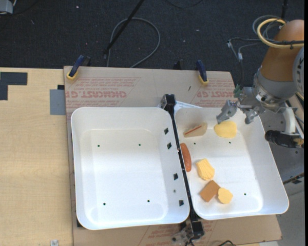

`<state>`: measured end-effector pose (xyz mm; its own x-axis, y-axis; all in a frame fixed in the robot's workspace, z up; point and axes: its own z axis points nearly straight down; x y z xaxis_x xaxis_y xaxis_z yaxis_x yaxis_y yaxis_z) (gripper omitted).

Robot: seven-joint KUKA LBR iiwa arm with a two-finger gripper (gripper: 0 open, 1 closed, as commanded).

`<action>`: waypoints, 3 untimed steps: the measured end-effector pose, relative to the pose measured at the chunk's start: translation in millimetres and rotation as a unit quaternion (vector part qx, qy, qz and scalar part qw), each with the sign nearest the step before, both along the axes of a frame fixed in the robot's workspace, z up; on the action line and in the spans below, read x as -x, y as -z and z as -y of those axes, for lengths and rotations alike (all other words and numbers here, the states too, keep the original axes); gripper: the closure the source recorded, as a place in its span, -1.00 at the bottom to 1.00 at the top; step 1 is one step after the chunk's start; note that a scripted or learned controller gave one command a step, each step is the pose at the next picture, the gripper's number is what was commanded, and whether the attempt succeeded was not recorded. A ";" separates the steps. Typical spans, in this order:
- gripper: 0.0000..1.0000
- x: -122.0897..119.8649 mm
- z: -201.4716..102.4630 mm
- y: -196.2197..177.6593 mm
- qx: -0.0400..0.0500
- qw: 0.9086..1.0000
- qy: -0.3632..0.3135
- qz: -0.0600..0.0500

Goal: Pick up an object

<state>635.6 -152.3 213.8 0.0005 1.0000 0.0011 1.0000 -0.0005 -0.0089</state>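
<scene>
While the claw [238, 111] hangs over the far edge of the right bin [269, 181], its two fingers stand spread apart with nothing between them. One finger points down toward a rounded yellow lump [226, 130], which lies just below and a little to the left of the claw, near the bin's far edge. That lump is the nearest thing to grasp; it is roughly as wide as it is long, so no long axis constrains the approach, and a short descent toward the near side would likely bring the fingers around it.

Further left along the far edge lies a tan wedge with a red stripe [195, 130], tilted across the bin. An orange sausage-shaped piece [187, 158] lies along the left wall, its length running from far to near. Toward the middle sits a yellow block [205, 169], and closer to the near edge a brown block [209, 190] touches a small yellow piece [225, 195]. To the left stands the left bin [82, 137] on the surface [25, 152].
</scene>
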 end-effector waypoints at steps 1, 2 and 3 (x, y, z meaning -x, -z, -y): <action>-1.00 -1.6 0.0 -4.8 0.000 1.000 0.000 0.004; -1.00 -0.3 -0.1 37.6 0.000 1.000 -0.001 0.003; -1.00 6.9 -1.4 99.1 0.000 1.000 -0.001 0.002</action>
<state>628.7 -150.9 114.7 -0.0007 1.0000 0.0008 1.0000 0.0007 -0.0053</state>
